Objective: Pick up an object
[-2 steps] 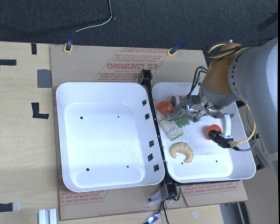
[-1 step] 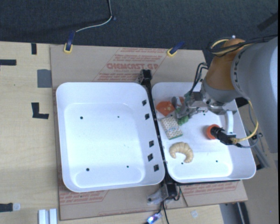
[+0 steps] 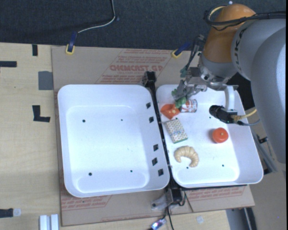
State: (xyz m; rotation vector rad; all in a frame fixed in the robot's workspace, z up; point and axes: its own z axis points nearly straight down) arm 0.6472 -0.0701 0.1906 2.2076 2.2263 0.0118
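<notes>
My gripper (image 3: pixel 183 96) hangs low over the far left part of the right bin (image 3: pixel 240 174), right above a small can (image 3: pixel 189 105) with a red and white label and a green bit at its near end. An orange-red tomato-like piece (image 3: pixel 170 111) lies just left of the can, touching the bin's left wall. In front of these lie a speckled sponge-like block (image 3: pixel 175 130), a croissant (image 3: pixel 187 155) and a second orange-red tomato (image 3: pixel 220 135). The gripper's lower parts merge with the can, and nothing shows held between them.
The left bin (image 3: pixel 105 138) sits beside the right one, with a black hinge strip (image 3: pixel 155 128) between them. Both rest on a cardboard sheet (image 3: pixel 129 66). A black fitting (image 3: pixel 222 113) with a cable juts from the arm over the right bin.
</notes>
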